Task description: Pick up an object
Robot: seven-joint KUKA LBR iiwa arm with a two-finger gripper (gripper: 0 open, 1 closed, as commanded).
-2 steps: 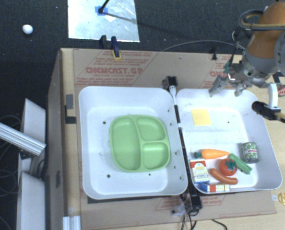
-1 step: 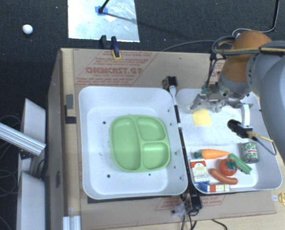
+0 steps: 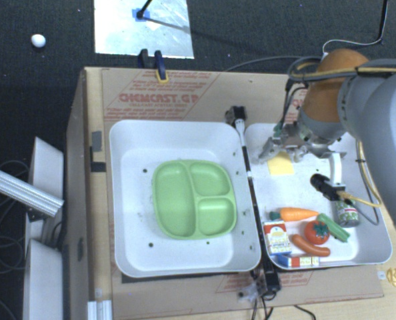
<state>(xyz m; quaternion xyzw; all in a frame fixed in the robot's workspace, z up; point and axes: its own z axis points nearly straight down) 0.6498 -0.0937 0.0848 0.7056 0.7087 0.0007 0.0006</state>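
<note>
- Camera view is showing two white bins sitting side by side on a brown bench [image 3: 165,95].
- The grey arm [image 3: 375,105] is reaching in from the right, with its orange band at the far side.
- The gripper [image 3: 286,151] is hanging over the far left part of the right bin [image 3: 298,191].
- I cannot tell if the hand is open or shut, and I am not seeing anything held in it.
- A flat yellow square [image 3: 281,167] is lying on the bin floor just on the near side of the gripper. I cannot tell if the two are touching.
- An orange carrot [image 3: 298,214] is lying nearer to us in the same bin, well apart from the gripper.
- A red tomato [image 3: 317,232] is sitting just right of the carrot and a bit nearer.
- A brown-red sausage [image 3: 310,247] is lying on the near side of the tomato, close against it.
- A long green veggie [image 3: 334,227] is lying tilted just right of the tomato.
- A small red and white box [image 3: 277,239] is lying flat in the near left corner of the right bin, beside the sausage.
- The left bin [image 3: 135,179] is holding a green plate [image 3: 193,199] with three parts, lying flat in the middle.
</note>
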